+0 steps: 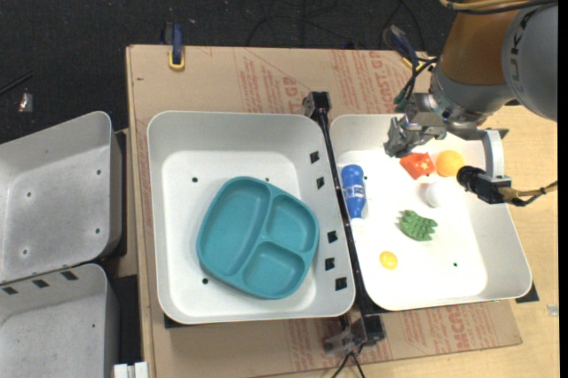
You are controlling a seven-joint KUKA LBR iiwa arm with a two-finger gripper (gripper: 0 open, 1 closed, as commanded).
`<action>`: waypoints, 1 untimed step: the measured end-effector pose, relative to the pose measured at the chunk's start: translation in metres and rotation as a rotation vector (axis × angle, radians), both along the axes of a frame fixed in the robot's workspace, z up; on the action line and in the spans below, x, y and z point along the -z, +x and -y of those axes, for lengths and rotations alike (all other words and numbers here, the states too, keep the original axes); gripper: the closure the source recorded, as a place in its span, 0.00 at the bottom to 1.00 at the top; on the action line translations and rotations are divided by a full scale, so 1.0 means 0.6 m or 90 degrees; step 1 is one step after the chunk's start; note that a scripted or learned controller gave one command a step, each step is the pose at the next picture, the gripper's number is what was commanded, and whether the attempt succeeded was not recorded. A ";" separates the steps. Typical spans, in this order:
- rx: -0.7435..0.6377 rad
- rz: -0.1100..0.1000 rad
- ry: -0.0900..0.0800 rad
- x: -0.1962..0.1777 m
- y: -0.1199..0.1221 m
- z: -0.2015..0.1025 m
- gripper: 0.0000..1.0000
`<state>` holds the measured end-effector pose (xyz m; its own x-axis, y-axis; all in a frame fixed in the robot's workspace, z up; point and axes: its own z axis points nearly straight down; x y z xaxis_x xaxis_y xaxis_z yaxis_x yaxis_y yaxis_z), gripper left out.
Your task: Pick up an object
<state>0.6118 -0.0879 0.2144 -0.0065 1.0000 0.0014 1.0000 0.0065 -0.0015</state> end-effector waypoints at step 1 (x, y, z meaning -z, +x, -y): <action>0.000 0.000 0.000 0.003 -0.004 -0.077 1.00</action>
